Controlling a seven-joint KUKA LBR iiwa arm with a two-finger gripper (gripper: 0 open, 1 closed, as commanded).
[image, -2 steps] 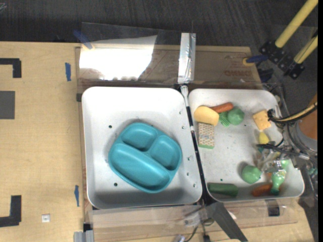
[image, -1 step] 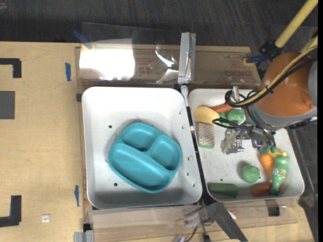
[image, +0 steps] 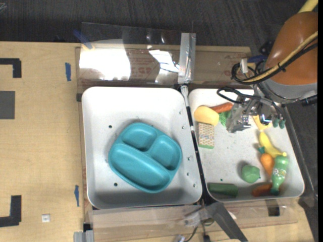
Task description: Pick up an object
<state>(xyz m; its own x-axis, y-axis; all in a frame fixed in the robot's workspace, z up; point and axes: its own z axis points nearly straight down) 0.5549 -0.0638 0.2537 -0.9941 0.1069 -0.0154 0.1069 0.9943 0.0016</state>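
Overhead, the jaws point(image: 239, 121) hang low in the right bin point(image: 295, 188); their opening cannot be told. Just left lies a yellow toy fruit point(image: 206, 115), a green piece point(image: 224, 118) between.

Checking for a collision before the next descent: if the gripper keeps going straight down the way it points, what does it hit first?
Most likely bare floor of the right bin. The gripper hangs between the yellow toy and the banana, with green and orange pieces close by its left side. Depth is hard to judge from this slanted view.
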